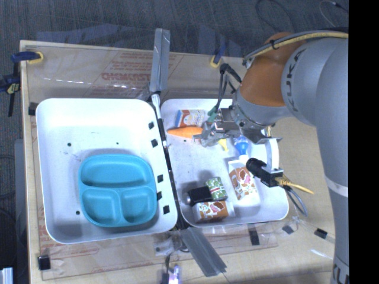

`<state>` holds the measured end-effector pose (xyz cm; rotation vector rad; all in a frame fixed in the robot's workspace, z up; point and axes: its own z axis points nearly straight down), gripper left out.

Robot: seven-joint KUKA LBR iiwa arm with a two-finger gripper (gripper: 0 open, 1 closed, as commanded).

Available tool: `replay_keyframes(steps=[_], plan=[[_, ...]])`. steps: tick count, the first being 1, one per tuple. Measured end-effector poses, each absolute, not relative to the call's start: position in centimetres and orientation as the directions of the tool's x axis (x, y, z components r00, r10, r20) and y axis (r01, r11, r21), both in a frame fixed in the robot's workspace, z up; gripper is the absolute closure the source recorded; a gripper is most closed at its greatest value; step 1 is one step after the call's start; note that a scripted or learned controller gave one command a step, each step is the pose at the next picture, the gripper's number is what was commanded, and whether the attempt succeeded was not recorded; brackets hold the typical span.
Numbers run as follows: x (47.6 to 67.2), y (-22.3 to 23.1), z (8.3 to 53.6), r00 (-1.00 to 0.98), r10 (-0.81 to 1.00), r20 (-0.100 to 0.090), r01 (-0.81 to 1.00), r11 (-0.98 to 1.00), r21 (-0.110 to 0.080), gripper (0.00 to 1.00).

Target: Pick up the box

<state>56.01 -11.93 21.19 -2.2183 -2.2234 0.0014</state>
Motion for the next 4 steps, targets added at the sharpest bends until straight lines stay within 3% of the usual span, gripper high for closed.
replay_keyframes(steps=[1, 2, 3, 4], plan=[[53.7, -17.6, 9.1, -0.089, 0.996, 0.001, 0.996, 0.089, -0.003, 1.0], [49.0, -12.9, 21.9, -0.534, 0.846, -0.001, 0.846, 0.534, 0.0, 1.0], [52.1, -11.0, 14.4, -0.703, 0.711, 0.003, 0.711, 0.703, -0.002, 1.0], [49.2, -7.5, 19.1, -0.302, 0.953, 0.0, 0.953, 0.302, -0.001, 1.0]])
